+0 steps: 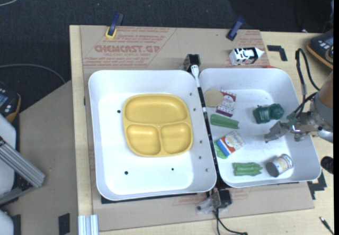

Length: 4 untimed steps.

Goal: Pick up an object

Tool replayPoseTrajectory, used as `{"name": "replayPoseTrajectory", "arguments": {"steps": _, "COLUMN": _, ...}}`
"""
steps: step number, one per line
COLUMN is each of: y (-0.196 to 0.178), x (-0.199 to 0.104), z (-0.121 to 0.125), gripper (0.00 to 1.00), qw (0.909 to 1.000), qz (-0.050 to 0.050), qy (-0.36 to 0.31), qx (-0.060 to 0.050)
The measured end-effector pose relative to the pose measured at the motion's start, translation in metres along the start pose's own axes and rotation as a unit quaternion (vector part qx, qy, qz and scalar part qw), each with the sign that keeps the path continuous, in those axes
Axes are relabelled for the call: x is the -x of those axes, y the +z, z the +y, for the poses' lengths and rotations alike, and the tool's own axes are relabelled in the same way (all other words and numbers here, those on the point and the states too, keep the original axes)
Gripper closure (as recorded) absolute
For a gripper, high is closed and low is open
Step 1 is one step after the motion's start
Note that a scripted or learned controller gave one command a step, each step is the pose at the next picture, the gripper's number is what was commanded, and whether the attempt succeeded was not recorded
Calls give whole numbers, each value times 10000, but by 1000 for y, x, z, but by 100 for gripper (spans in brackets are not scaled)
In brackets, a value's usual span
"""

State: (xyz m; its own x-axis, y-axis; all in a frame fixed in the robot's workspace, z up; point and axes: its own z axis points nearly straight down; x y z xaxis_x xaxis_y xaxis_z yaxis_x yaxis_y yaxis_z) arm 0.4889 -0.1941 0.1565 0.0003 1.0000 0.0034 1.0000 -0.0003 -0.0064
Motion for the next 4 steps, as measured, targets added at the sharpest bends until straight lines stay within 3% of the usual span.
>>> {"name": "replayPoseTrajectory", "arguments": {"steps": 1, "y": 63, "x": -4, "z": -4, "gripper": 0, "qw": 10000, "qz": 4, "qy": 0, "qx": -7}}
{"name": "replayPoseTrajectory", "arguments": {"steps": 2, "y": 73, "x": -5, "z": -5, "gripper": 0, "qw": 10000, "qz": -2, "qy": 1, "qx": 11}}
{"name": "replayPoseTrajectory", "arguments": {"steps": 3, "y": 62, "x": -5, "z": -4, "gripper": 100, "qw": 10000, "qz": -13, "qy": 6, "qx": 30}}
{"name": "replayPoseTrajectory", "arguments": {"steps": 4, "y": 8, "x": -15, "z": -4, "gripper": 100, "qw": 10000, "qz": -31, "qy": -9, "qx": 59}}
